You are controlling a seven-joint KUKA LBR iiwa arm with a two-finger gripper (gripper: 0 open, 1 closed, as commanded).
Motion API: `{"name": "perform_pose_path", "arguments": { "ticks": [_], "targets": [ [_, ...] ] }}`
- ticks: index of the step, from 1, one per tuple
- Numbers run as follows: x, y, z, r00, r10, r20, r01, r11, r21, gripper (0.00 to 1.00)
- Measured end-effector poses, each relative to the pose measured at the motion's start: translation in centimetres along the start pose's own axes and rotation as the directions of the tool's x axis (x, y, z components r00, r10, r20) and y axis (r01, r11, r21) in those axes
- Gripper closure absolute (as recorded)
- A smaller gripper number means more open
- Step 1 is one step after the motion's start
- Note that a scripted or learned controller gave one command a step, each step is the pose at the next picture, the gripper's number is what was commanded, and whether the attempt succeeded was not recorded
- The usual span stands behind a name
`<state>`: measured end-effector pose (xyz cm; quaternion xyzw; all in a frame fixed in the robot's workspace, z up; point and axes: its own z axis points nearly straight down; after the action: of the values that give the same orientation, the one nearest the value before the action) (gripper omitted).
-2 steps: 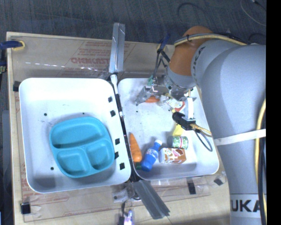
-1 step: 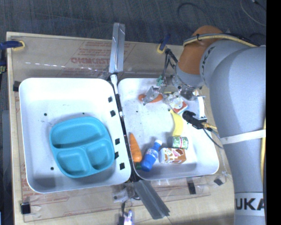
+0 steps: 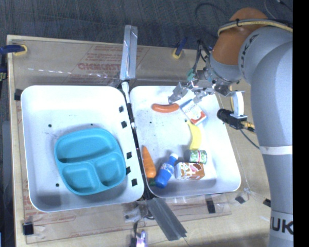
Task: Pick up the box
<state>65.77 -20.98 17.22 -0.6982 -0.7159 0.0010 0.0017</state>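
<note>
From the camera view we see our claw (image 3: 188, 94) spread wide and empty at the right bin's (image 3: 224, 138) twelve o'clock, while the box (image 3: 190, 170) lies at six o'clock, so it may snag the sausage (image 3: 165, 107) instead.

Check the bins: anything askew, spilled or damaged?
Nothing spilled or damaged. The box lies on its side against the can near the right bin's front wall; the blue bottle lies tipped beside the carrot.

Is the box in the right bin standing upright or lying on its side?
Lying down. The box rests flat on the right bin floor near the front wall, its printed face up, beside the blue bottle and green can.
</note>
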Motion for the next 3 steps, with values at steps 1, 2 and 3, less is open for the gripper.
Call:
{"name": "perform_pose_path", "arguments": {
  "ticks": [1,2,3],
  "targets": [
    [-0.12,-0.05,-4.48,1.000,0.013,0.000,-0.013,1.000,0.000,0.00],
    [-0.11,-0.08,-4.24,1.000,0.027,-0.001,-0.027,1.000,0.002,0.00],
    [-0.04,-0.08,-4.17,0.999,0.035,-0.001,-0.035,0.999,0.003,0.00]
  ]
}}
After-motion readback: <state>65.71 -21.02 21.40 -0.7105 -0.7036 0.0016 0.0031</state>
